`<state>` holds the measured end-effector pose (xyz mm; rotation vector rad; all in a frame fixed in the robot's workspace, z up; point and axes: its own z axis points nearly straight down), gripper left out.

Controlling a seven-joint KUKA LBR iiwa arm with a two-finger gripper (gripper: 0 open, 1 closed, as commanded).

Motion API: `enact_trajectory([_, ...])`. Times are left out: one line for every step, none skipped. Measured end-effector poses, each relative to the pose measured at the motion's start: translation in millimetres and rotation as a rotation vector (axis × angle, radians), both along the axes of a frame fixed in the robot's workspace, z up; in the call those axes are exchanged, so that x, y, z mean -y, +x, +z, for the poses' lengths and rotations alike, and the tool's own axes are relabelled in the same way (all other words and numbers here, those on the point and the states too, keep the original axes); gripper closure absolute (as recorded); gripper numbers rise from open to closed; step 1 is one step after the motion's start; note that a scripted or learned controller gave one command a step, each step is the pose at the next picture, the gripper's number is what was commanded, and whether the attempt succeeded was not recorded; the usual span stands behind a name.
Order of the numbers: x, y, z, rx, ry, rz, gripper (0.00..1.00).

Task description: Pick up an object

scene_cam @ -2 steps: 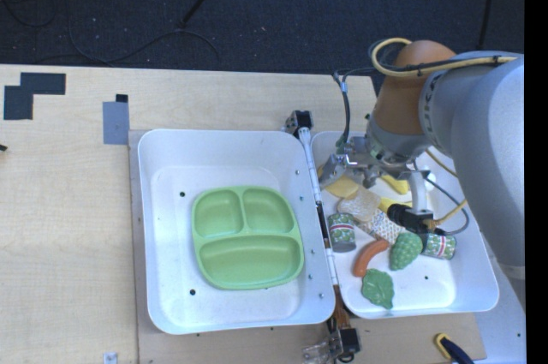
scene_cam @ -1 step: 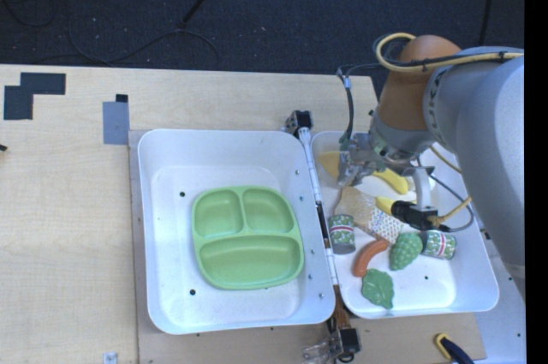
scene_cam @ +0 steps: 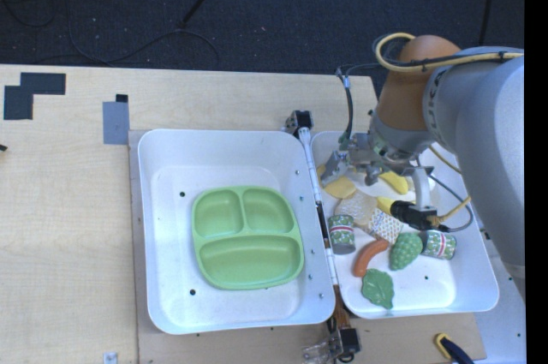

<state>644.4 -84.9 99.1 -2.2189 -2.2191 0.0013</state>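
Beside the green divided plate, which lies alone in the left white bin, stands the right white bin, and that one holds all the small things. Nearest the plate, just across the wall between the bins, is a small patterned cup with a green band. Right of the cup, farther from the plate, an orange sausage-shaped piece lies slanted, and below it a dark green leafy piece. A lighter green bumpy piece sits farther right, touching a second patterned cup lying on its side. A checked, pale piece rests between the first cup and the bumpy piece. Toward the far end of that bin lie a yellow wedge and a yellow curved piece.

The gripper hangs over the far end of the right bin, just above the yellow wedge; whether it is clenched or released cannot be made out, and nothing is seen held in it.
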Motion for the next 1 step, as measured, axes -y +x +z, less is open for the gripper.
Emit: enact_trajectory([1.0,-0.3,9.7,-0.002,0.0,-0.001,1.0])
